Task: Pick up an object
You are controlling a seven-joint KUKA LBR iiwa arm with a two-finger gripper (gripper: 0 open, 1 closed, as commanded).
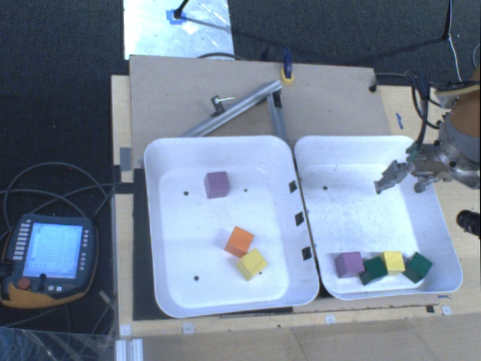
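At the far left we see a teach pendant (46,260) lying on the dark floor, its screen lit and its cables looping around it. Moving right, the left bin (161,201) holds three blocks: a purple cube (216,184) toward the back, and nearer the front an orange cube (240,241) with a yellow cube (252,264) touching its lower right corner. A pale patch shows just beside the orange cube on its left; we cannot tell what it is. Behind this bin a metal bar (229,109) lies at a slant across the brown board (331,96).

The right bin (331,156) sits edge to edge with the left one. Along its front wall we see a row of four blocks close together: a second purple cube (349,263), a dark green block (372,270), a small yellow block (394,261) and another green block (418,265).

At the right edge the arm reaches in, and its gripper (402,176) hangs over the back right part of the right bin, well apart from the row of blocks. Nothing sits between its fingers; we cannot tell whether they are spread or closed
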